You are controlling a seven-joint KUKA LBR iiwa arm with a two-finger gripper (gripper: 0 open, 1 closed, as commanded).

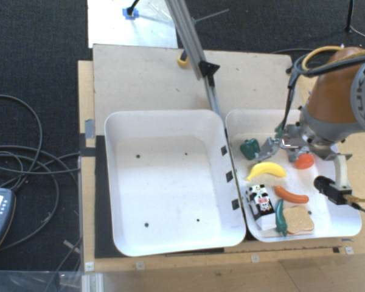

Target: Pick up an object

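Toys sit in right bin, lower right of frame: yellow banana, green pepper above it, red sausage, toast slice, cow-print block, orange-red piece. Fingers hang btwn pepper & banana; can't tell if open or shut. Left bin beside, on surface.
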